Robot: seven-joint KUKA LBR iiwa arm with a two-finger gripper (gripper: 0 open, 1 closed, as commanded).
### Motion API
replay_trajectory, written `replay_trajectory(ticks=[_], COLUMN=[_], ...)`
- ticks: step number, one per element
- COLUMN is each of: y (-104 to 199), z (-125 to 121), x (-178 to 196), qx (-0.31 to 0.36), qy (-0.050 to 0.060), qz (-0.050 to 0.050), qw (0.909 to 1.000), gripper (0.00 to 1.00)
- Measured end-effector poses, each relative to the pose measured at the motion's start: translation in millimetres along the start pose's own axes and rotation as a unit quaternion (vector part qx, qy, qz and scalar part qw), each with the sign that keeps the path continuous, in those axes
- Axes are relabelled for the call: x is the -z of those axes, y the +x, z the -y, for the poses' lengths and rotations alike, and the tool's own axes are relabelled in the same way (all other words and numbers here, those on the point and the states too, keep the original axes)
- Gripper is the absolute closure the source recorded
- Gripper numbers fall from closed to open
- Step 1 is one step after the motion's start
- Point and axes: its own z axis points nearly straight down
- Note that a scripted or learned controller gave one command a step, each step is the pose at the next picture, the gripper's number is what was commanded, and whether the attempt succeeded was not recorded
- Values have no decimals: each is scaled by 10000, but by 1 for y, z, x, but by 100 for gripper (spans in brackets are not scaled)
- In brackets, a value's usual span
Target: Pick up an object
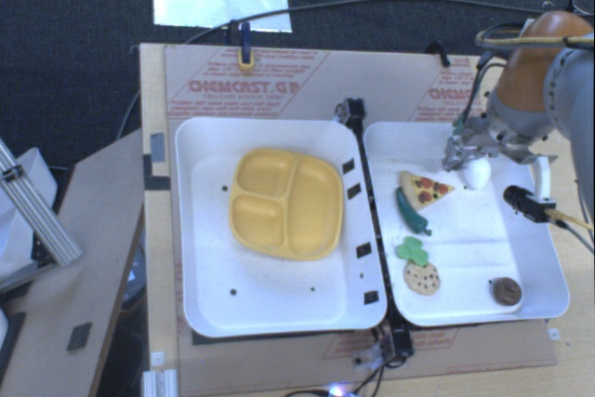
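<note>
Hand point(462, 159) just beside white egg point(477, 173)

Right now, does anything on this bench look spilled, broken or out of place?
Nothing stands out. The yellow tray lies flat in the left bin; the pizza slice, green pepper, cookie and white egg lie loose but intact in the right bin.

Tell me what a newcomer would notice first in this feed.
Likely the yellow divided plate, alone in the middle of the left bin. Next, the grey-and-orange arm reaching in from the right, its hand low over the right bin's far side beside a small white egg-like object. Toy foods, among them a pizza slice, lie scattered nearer the camera.
</note>
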Motion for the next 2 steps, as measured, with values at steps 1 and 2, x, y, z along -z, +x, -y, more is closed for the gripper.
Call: replay_trajectory(ticks=[1,2], y=[-3,-4], z=[-3,-12], x=[65,114], qx=[-15,-10], qy=[-3,0], qz=[12,10], qw=[10000,10000], gripper=[100,100])
